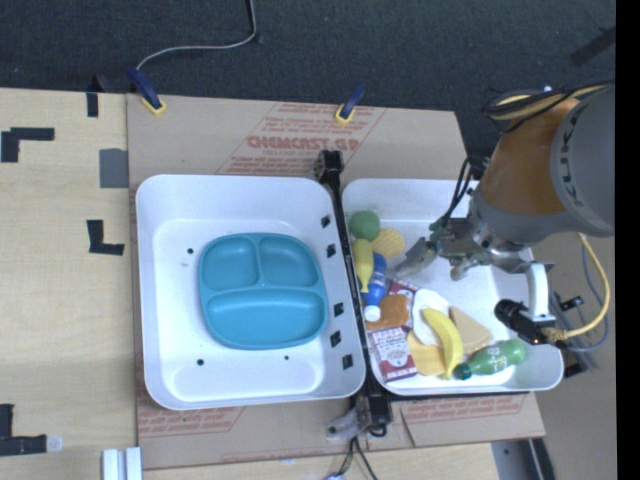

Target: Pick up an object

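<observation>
Reaching in from right over rt bin (455, 190), grey arm w/ orange band (525, 168); gripper (415, 258) low above bin's upper-middle, fingers (408, 261) pointing left toward the pile. Can't tell finger spread at this angle, nothing seen between them. Objects crowded along rt bin's left wall and front: green ball (364, 223) at top, yellow item (387, 240) just beside it, blue-white bottle (376, 283) below, red-white packet (392, 343) nearer front, banana (443, 336) on white plate (430, 303) touching tan wedge (468, 326), green bottle (492, 359) lying at front edge. Lt bin (160, 268) holding blue divided tray (264, 290), centred. Both bins on cardboard sheet (290, 138) atop bench (55, 268).
</observation>
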### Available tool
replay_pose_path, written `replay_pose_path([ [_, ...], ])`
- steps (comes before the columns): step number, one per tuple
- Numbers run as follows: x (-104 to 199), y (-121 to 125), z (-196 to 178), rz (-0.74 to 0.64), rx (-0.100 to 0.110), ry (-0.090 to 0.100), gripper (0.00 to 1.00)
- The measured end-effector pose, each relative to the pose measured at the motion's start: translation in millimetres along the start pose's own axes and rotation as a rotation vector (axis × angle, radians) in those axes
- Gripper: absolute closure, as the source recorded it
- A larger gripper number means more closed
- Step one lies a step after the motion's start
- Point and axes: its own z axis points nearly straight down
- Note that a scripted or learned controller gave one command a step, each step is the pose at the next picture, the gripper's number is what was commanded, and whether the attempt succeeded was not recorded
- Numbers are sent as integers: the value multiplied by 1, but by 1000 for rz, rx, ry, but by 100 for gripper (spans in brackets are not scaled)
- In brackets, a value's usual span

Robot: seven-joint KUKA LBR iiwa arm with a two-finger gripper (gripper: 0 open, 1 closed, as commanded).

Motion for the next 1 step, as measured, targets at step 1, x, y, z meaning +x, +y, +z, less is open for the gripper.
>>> replay_pose_path([
  [1, -1, -10, 65, 11, -16, -16, 0],
])
